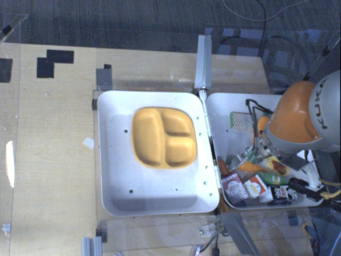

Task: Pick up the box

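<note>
Arm's orange-banded wrist hangs over the right bin [217, 122], its gripper [259, 149] sunk among the clutter there; its state cannot be told.

Likeliest box: small white carton with an orange mark [255, 186], by the bin's near rim. It lies just nearward of the gripper, long axis slanting along that rim.

Left bin [114, 159] carries a yellow divided tray [163, 137].

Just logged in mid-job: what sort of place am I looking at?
Likely a robot bin-picking test bench: two white bins side by side, a KUKA arm over a clutter of small packages, loose cables on the floor.
</note>
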Robot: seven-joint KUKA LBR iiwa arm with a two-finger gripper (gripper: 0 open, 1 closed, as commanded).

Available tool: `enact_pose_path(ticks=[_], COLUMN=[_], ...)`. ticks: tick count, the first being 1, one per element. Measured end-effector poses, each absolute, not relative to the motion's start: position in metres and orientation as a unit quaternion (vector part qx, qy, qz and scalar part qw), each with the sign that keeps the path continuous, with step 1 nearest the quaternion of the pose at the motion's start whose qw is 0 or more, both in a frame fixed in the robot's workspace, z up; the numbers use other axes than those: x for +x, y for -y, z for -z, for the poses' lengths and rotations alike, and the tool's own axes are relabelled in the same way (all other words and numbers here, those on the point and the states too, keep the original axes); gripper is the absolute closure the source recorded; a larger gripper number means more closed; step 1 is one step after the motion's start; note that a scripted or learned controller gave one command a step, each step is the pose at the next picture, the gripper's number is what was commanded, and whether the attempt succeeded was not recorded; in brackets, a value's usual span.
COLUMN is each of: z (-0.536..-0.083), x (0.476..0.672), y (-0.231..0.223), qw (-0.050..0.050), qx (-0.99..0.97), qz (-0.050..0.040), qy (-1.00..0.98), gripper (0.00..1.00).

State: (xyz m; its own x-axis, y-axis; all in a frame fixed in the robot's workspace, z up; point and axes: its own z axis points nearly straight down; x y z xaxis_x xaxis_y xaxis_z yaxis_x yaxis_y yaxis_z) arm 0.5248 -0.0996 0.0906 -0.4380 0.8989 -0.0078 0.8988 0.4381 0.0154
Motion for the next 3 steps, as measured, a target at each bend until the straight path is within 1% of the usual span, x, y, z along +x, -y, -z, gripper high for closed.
enact_pose_path(ticks=[1, 2, 3], z=[-0.087, -0.087, -0.096], x=[0.634, 0.669, 0.669], y=[0.106, 0.140, 0.140], qw=[-0.012, -0.001, -0.003], qx=[0.662, 0.713, 0.710], qz=[0.0054, 0.0004, 0.0033], qy=[-0.749, -0.701, -0.704], gripper=[0.00, 0.00, 1.00])
